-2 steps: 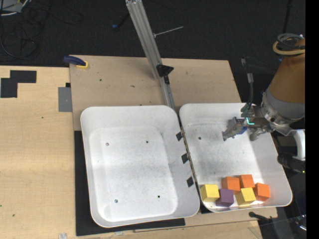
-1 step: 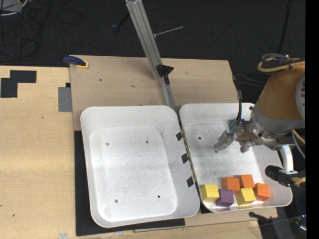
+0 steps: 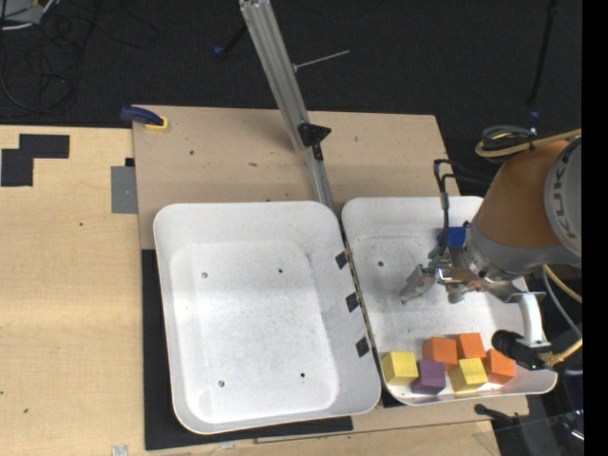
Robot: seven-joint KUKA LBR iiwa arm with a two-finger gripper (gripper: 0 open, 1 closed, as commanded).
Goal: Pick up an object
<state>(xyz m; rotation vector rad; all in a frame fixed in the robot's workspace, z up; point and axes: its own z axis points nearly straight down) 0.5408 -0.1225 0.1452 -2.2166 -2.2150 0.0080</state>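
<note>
While the blocks sit bunched at the frame's lower right, the arm hangs over bare bin floor above them.

Nearest the bottom edge, inside the right bin (image 3: 380, 218), a yellow block (image 3: 400, 365), a purple block (image 3: 432, 376), a second yellow block (image 3: 466, 375) and three orange blocks (image 3: 442, 350) crowd the low corner, likely because that bin slopes toward it. Higher in the frame, the pincer (image 3: 434, 289) is spread apart, with nothing between its fingers and nothing touched as far as I can see; it points at white floor well apart from the cluster. Farther left lies the left bin (image 3: 249, 218), and beyond both bins the tabotop's wooden board carries a slanted metal rail (image 3: 275, 60) toward the upper middle.
</note>
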